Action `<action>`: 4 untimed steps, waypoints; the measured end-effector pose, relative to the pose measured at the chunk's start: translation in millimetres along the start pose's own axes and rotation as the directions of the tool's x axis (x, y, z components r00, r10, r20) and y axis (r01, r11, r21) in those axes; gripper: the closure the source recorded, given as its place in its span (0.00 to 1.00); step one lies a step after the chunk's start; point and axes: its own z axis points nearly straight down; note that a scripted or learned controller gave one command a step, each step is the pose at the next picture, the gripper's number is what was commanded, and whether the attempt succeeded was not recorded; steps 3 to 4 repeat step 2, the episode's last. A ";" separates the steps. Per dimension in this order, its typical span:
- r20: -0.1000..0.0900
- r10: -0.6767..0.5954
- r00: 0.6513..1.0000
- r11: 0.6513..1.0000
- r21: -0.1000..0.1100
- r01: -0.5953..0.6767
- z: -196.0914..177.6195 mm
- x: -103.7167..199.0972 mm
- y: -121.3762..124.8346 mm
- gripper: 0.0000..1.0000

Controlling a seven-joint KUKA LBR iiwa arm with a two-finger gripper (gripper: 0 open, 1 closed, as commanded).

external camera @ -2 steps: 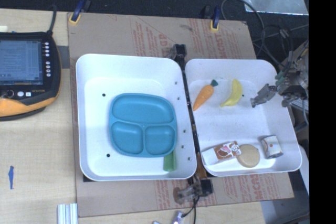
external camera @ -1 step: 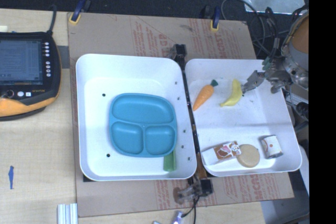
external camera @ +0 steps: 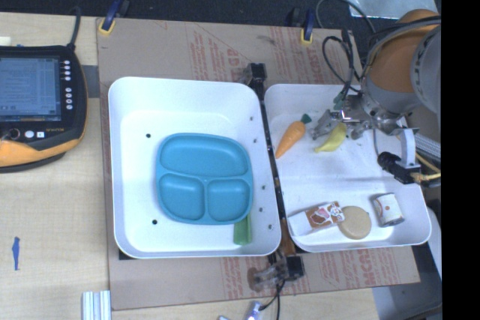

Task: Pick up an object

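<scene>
The gripper (external camera: 335, 127) sits low over the banana (external camera: 331, 140) — the fruit lies right at the fingertips, partly hidden, but whether it is clasped is unreadable. Just beside it lies the carrot (external camera: 291, 137) — the arm's wrist is cut off.

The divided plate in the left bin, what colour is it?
The divided plate is light blue all over, plain to see in the camera view.
</scene>
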 end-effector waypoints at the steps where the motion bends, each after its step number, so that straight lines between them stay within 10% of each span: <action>1: 0.001 -0.002 1.000 1.000 -0.002 0.002 -11.9 -1.1 0.9 1.00; 2: 0.000 0.000 1.000 1.000 -0.004 0.000 -95.3 93.4 -24.8 1.00; 4: 0.000 0.000 1.000 1.000 -0.004 0.000 -95.3 93.4 -24.8 1.00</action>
